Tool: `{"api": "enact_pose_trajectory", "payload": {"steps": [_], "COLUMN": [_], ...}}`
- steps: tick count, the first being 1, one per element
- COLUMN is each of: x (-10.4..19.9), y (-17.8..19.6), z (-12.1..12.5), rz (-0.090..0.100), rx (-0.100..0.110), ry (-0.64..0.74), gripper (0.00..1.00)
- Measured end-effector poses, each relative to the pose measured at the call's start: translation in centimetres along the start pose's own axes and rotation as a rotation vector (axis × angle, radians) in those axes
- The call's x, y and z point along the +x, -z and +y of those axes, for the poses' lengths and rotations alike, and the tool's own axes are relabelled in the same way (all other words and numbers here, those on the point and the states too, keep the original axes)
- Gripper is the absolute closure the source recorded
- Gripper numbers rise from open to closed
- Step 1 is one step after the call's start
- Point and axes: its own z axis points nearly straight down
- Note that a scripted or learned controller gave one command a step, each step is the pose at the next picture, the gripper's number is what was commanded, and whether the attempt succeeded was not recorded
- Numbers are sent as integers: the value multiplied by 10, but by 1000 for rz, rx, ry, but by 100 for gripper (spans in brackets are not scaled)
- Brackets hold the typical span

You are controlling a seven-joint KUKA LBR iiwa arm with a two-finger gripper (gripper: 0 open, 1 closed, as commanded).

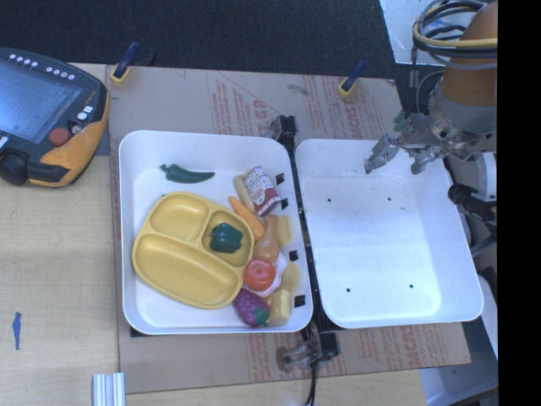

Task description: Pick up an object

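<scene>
Objects for picking are crowded in the left bin (135,155): a green pepper (226,238) on a yellow divided tray (173,256), a green chili (188,173) near the far wall, and a tomato (260,274), carrot (247,216) and purple item (251,308) along the right wall, partly overlapped and hard to separate. The gripper (399,161) is seen spread apart, nothing held, over the right bin (380,252) far edge.

Red print on cardboard sheet (211,100) & snack packet (262,189): illegible.
</scene>
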Motion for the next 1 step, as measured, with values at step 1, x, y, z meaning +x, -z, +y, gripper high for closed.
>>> {"api": "enact_pose_trajectory", "payload": {"steps": [1], "x": [100], "y": [-1], "z": [32], "rz": [2], "rx": [-4], "ry": [10], "gripper": [0]}}
